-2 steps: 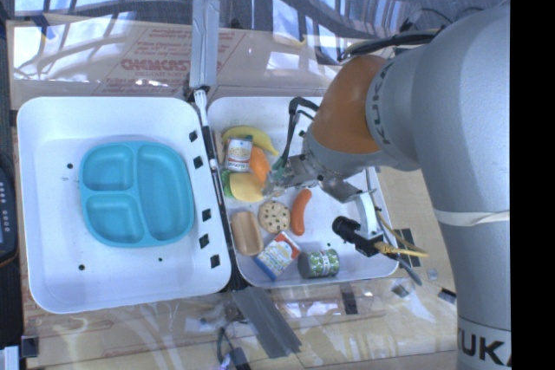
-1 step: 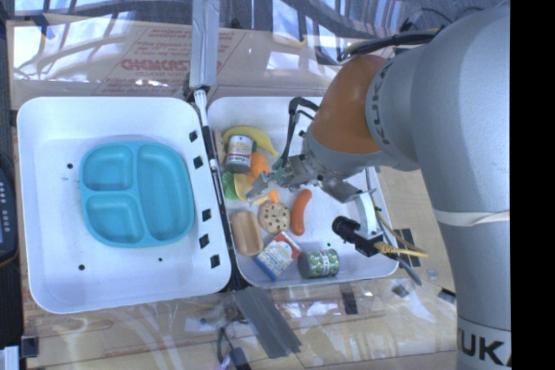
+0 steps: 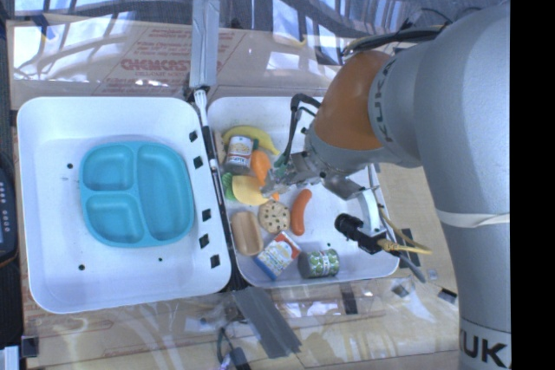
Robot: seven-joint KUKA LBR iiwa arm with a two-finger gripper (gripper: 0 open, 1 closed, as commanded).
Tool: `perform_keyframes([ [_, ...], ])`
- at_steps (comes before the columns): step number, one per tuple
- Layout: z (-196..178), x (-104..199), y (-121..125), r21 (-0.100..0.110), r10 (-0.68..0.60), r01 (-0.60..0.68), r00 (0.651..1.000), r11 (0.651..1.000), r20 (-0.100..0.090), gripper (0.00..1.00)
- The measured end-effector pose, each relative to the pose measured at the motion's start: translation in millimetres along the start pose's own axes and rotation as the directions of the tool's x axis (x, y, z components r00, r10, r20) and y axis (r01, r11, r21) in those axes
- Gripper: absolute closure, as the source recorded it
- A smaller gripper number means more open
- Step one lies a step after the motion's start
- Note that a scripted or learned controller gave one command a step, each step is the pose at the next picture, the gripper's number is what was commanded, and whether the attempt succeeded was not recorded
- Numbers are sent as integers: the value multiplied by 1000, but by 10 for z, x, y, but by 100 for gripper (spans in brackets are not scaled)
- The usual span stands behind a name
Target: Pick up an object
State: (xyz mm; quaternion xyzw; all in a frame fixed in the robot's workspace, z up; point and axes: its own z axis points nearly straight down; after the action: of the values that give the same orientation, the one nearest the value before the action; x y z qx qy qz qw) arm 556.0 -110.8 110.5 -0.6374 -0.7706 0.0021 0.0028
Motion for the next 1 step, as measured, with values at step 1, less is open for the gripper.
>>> perform_keyframes([
  [1,94,-34,-188,-3,-56,56,998,998,0,100],
])
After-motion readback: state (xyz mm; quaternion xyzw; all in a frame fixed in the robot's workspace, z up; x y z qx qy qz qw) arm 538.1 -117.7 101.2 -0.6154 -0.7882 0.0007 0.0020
